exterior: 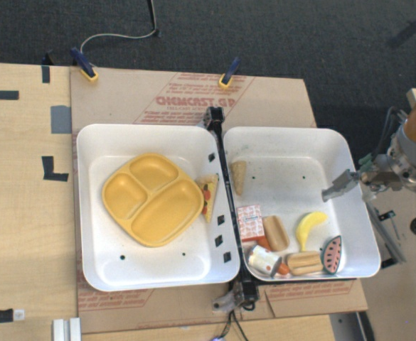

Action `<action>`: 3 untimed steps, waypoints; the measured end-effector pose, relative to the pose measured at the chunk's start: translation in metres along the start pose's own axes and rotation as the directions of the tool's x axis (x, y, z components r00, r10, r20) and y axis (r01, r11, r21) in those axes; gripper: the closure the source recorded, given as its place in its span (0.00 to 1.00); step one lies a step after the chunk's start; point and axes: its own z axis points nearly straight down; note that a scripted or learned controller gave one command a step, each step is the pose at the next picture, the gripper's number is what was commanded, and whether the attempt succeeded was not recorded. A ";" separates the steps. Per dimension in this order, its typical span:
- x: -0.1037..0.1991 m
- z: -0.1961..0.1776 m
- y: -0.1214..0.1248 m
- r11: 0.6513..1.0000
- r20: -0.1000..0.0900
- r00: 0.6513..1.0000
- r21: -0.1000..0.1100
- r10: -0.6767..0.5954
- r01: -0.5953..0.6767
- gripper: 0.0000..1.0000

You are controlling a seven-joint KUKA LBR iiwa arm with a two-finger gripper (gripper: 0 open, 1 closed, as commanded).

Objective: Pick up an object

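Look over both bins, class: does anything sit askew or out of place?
One thing stands out. In the left bin, a pizza slice toy is wedged between the yellow divided plate and the bin's right wall, partly tucked under the plate's rim. The other toy foods lie loose in the right bin.

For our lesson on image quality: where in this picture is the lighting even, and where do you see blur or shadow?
Camera view: light falls evenly on both white bins; the yellow plate casts only a faint shadow; the gripper at the right bin's edge looks soft and slightly blurred.
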 end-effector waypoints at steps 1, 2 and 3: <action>0.035 0.162 0.011 1.000 0.003 1.000 -0.012 0.000 0.000 0.00; 0.034 0.152 0.012 1.000 0.007 1.000 -0.018 0.001 -0.001 1.00; 0.034 0.143 0.013 1.000 0.006 1.000 -0.017 0.001 -0.001 1.00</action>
